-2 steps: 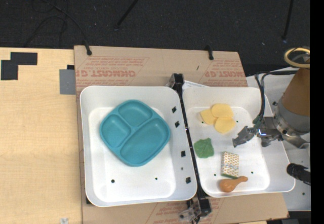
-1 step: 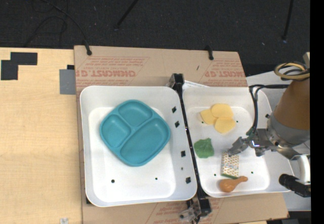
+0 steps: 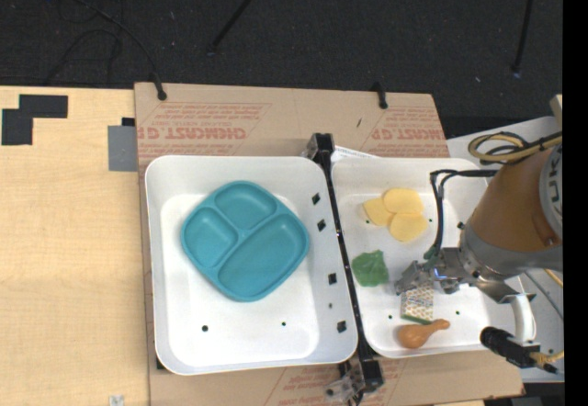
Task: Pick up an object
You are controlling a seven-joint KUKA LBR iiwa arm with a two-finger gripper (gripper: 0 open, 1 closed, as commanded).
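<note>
I am looking down on two white bins sitting side by side. The left bin (image 3: 175,340) is carrying a teal divided plate (image 3: 245,241), three compartments, turned at an angle near the bin's middle. The right bin (image 3: 377,176) is holding the small things: a cluster of yellow pieces (image 3: 397,214) toward its far edge, a green lump (image 3: 370,268) close to its left wall, a patterned grey-and-white piece (image 3: 418,303) nearer the front, and an orange drumstick-shaped object (image 3: 420,333) lying along the front edge. The gripper (image 3: 424,277) is hanging low over the right bin, right above the patterned piece, between the green lump and the bin's right side. I cannot tell how the hand is set.
</note>
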